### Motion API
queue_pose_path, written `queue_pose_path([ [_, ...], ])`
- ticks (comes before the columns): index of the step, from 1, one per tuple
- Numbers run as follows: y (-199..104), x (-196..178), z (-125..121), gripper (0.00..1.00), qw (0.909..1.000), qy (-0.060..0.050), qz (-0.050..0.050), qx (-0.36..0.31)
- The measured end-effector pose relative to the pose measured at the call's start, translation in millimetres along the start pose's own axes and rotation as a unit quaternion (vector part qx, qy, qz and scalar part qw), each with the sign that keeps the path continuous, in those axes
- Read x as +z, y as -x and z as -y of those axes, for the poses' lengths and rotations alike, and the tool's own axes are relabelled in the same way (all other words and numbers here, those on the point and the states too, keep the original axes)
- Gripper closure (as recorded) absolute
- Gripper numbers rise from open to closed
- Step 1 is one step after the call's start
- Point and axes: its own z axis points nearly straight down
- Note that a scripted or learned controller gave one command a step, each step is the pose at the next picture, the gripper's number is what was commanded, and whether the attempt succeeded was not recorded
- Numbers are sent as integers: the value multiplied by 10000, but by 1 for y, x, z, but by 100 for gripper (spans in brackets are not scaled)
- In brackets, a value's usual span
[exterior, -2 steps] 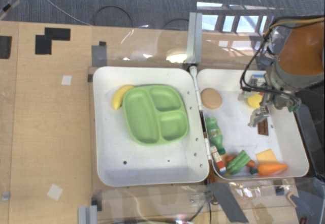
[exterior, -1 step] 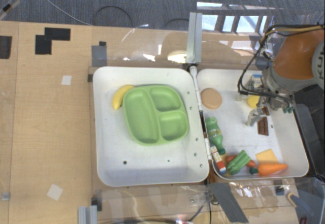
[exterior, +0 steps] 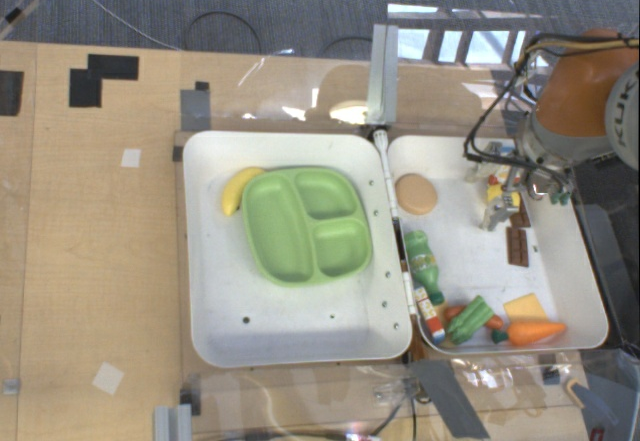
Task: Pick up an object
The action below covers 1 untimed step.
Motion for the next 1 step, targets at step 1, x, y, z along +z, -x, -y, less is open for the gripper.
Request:
queue_pose_path([
  [1,-23,1,23,0,9992,-1,-17,-391],
])
